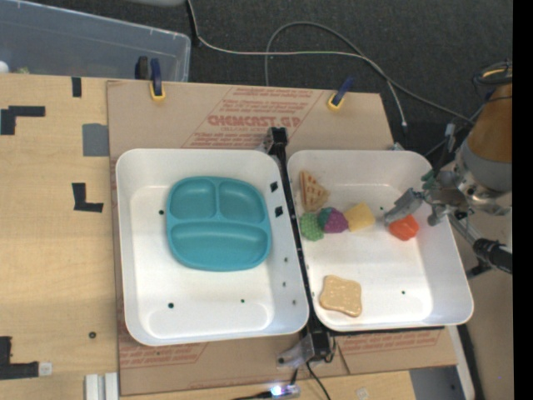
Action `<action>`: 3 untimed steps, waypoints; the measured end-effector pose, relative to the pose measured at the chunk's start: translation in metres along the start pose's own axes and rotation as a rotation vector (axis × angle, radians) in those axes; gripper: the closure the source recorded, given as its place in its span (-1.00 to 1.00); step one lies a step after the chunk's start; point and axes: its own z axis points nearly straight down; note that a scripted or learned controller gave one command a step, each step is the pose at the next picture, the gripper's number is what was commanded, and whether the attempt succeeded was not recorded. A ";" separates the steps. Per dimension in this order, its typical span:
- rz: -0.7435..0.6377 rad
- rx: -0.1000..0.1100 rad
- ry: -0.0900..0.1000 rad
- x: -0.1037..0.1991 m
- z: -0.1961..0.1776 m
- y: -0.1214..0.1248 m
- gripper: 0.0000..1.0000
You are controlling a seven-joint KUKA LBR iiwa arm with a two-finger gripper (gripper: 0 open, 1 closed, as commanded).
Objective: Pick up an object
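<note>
From above, the claw (414,208) reaches into the right bin (433,307) with its fingers spread apart, straddling a small red-orange toy tomato (404,228) without gripping it. To the left sit a yellow piece (360,217), purple grapes (334,220), a green piece (311,226), a waffle (313,190) and toast (341,296). The left bin (141,307) holds a teal divided plate (218,223).

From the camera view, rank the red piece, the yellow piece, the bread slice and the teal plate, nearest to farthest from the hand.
Measured from the hand:
1. Red piece, just below it in the right bin.
2. Yellow piece, to its left.
3. Bread slice, near the right bin's front.
4. Teal plate, in the left bin.
</note>
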 end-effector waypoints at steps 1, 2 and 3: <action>-0.005 -0.013 -0.003 0.001 -0.008 0.003 -1.00; -0.004 -0.009 -0.003 -0.007 0.039 0.004 -1.00; -0.003 -0.015 -0.007 -0.010 0.079 0.005 -1.00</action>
